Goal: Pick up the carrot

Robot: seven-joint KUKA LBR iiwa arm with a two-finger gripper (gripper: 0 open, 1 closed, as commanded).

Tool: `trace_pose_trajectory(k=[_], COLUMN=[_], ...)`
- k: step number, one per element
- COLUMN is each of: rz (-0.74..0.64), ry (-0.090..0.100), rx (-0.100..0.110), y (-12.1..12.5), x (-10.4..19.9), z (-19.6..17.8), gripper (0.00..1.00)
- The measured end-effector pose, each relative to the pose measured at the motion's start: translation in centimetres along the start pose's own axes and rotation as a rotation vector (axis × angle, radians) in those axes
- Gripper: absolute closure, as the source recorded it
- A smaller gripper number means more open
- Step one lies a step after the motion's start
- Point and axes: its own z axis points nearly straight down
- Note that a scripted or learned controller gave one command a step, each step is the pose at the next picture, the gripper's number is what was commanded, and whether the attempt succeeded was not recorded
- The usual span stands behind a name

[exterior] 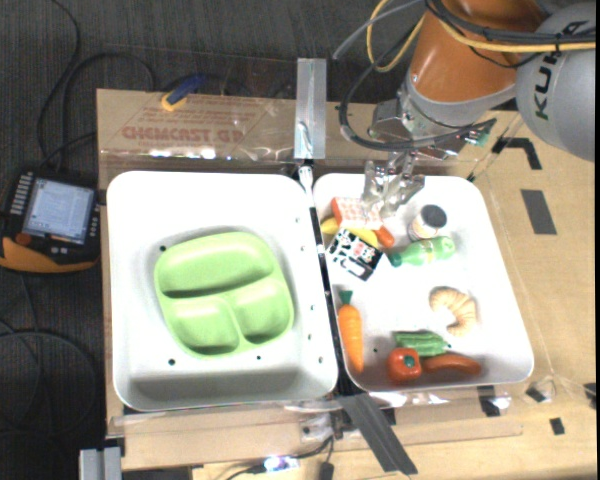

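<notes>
The carrot (350,334) is orange with a small green top. It lies along the left wall of the right bin (507,298), pointing toward the front. My gripper (391,197) hangs over the back of that bin, well behind the carrot. Its metal fingers point down beside a small pink and white pack (348,210), and nothing shows between them.
The right bin also holds a black and white patterned box (355,253), a green bottle (424,251), a croissant (455,307), a red pepper (404,365) and a green pod (421,343). A green divided tray (223,291) lies in the left bin (130,268).
</notes>
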Motion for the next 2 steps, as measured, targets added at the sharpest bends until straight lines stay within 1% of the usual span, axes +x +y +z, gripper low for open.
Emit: trace_pose_trajectory(k=[1, 2], rz=[-0.352, -0.569], ry=[0.000, -0.004], rx=[-0.003, -0.002], y=[4.5, 3.8], x=[3.4, -0.5], z=[2.0, 3.0], gripper=[1.00, 1.00])
